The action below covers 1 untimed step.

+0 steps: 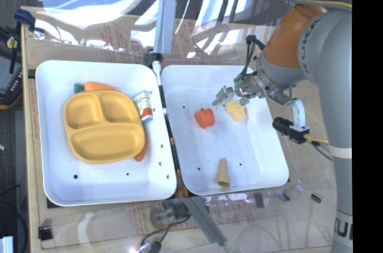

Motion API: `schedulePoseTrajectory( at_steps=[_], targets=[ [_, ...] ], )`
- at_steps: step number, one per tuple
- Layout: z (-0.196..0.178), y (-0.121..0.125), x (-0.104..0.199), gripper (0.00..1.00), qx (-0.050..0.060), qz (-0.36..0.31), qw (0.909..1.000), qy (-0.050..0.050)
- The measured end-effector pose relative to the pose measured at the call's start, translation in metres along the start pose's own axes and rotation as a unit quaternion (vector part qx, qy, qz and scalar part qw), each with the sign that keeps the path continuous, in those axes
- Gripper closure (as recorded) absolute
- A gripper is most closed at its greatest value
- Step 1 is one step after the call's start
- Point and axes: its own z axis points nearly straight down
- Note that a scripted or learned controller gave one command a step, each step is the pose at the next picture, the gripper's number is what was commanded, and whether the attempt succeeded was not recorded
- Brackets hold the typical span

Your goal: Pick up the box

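**Gripper in the right bin, box waiting in the left**

Nearest us, at the front of the right bin (263, 177), a small tan cone (222, 172) lies on its own, well apart from everything else and out of play.

Now over to the far left. The left bin (48, 186) is mostly taken up by a yellow divided tray (105, 126), with an orange piece (99, 87) poking out from behind its far edge. And here's the target: the box (143, 107), a little white carton with red and blue print. It sits just beside the tray's right corner, close to the bin wall that divides the two bins. It's a tight spot, with the tray on one side and the wall on the other, so I'd judge a clean approach wants to come from above.

Crossing the divide into the right bin, there's a small orange object (204, 118), then a pale yellow block (237, 112) just beside it. Right over that block's far corner hangs the gripper (228, 94), low in the bin and carrying nothing that I can see. Whether it's spread or pressed together, I cannot tell from this angle. The grey arm (323, 42) stretches in from the right.

So the pick is not yet made. The gripper is in the wrong bin, well apart from the box, and needs to travel left across the divider.
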Motion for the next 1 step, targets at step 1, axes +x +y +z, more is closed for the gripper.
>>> schedulePoseTrajectory(
  at_steps=[1],
  targets=[
    [-0.0975, 0.0494, 0.0076, 0.0, -0.002, 0.03, 0.9995, -0.001]
  ],
)
